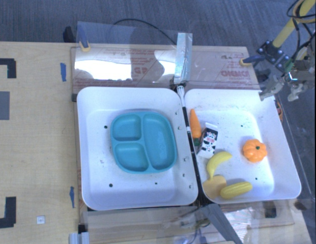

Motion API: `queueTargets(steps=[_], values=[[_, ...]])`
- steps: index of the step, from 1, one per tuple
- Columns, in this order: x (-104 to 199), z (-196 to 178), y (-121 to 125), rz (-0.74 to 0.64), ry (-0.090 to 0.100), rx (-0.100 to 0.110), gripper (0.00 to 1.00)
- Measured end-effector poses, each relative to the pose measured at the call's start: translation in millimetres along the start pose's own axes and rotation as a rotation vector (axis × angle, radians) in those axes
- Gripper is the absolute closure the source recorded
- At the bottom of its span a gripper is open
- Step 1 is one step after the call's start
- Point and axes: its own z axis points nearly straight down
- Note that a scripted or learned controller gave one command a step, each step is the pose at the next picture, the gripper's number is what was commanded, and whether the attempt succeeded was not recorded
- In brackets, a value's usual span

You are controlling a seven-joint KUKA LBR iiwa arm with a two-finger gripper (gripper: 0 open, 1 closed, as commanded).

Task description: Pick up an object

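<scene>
The right bin (pixel 280 136) holds an orange carrot (pixel 195 124) by its left wall and a small white and black carton (pixel 209 139) next to it. A yellow banana (pixel 218 161) lies near the middle and an orange pumpkin (pixel 254 150) to the right. A yellow corn-like piece (pixel 235 189) rests on a tan piece (pixel 212 186) at the front. My gripper (pixel 281 81) hangs at the far right corner of this bin, above its rim and well apart from all the objects. Nothing shows in its grasp.
A teal divided plate (pixel 144 141) lies in the left bin (pixel 91 151). A clear plastic wall (pixel 127 60) and a grey post (pixel 183 57) stand behind the bins. A yellow cable (pixel 295 14) and a blue clamp (pixel 249 61) sit at the far right.
</scene>
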Motion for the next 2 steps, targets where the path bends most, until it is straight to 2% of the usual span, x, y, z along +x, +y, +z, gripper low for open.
queueTargets(steps=[1, 2], values=[[6.3, 41.7, -76.4, 0.15, 0.001, 0.003, 0.0], [-12.6, 63.2, -122.0, 0.094, 0.001, 0.003, 0.0]])
